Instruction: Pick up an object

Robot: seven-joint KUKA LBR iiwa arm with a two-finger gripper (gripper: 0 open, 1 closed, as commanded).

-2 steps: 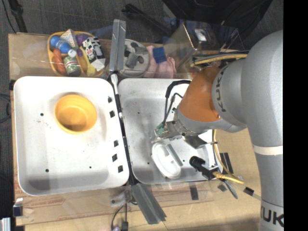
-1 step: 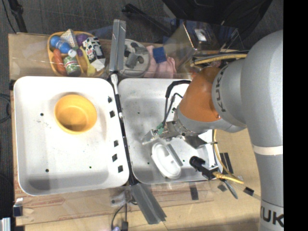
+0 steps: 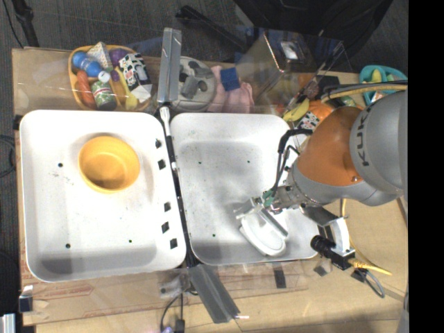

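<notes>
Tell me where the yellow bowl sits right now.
The yellow bowl sits in the left bin, in its upper middle part, well apart from the claw, which is over in the right bin.

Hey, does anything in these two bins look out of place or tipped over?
Mostly tidy. The yellow bowl sits upright in the left bin. The one oddity is a white object in the right bin, lying tilted against the bin's near edge, right under the gripper.
</notes>
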